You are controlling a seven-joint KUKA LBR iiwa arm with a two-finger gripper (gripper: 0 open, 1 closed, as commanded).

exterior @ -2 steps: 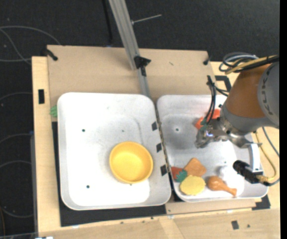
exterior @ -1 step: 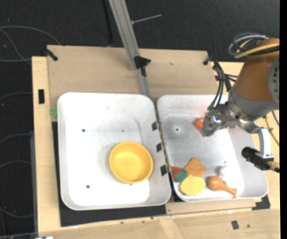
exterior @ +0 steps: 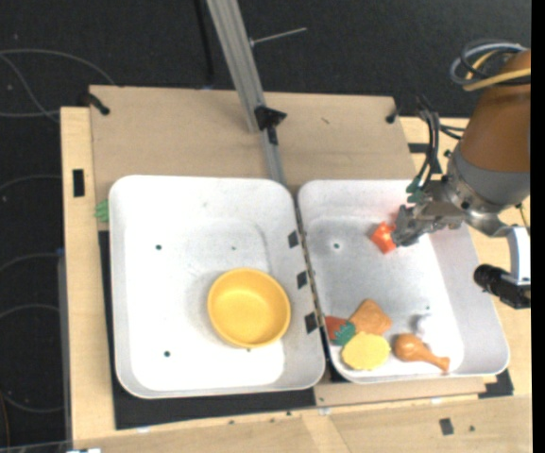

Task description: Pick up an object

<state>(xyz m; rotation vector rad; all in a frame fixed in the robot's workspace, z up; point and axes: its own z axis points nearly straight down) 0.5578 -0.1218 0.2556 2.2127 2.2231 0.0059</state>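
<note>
The gripper hangs low over the right bin, and a small red-orange object sits at its tip, on the side toward the bin's middle. Whether the fingers are apart, together, or pinched on that piece I cannot tell — the wrist and the fingers' dark bodies hide the gap from this slanted view. The piece looks to be touching the fingertips, but it may just lie beside them on the bin floor.

To do this step well, the piece should sit squarely between the fingers before any lift. It is small, so a grasp that catches only its edge would likely flick it away. A straight, slow rise would then show whether it comes along.

Nothing crowds the spot. The other things in this bin lie well apart, clustered at the near edge: a yellow round piece, a tan wedge just behind it, a small green bit beside a red one, and an orange drumstick-shaped toy to the right. The left bin holds a yellow bowl — far from the work. A slanted metal pole stands behind the bins, clear of the arm.
</note>
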